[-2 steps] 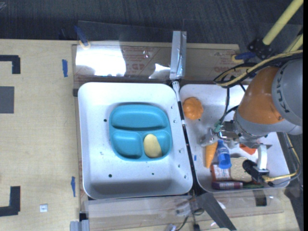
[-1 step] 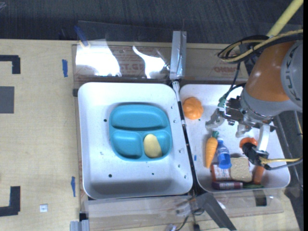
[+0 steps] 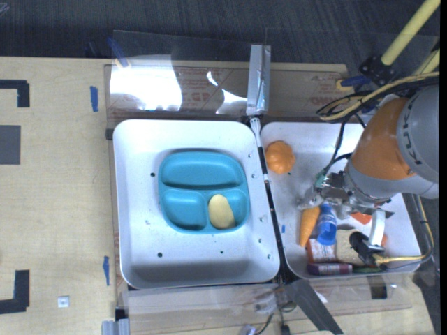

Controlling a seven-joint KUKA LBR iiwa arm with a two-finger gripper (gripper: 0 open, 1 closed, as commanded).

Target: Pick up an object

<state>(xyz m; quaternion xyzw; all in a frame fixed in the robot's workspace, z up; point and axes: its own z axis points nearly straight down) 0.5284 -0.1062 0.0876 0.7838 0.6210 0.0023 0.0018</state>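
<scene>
End effector (image 3: 340,199) above clutter (right bin (image 3: 307,135))

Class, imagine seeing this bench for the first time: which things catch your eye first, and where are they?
A bright blue divided tray sits in the left bin, with a yellow egg-shaped object in its lower right compartment. In the right bin, an orange ball lies apart near the top left, while the arm's orange band looms over a cluttered pile.

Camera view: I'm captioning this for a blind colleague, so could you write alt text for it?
A grey robot arm with an orange band reaches from the right into the right white bin, above a clutter that includes an orange ball and a blue bottle. The left white bin holds a blue divided tray with a yellow egg-shaped object in one compartment.
</scene>
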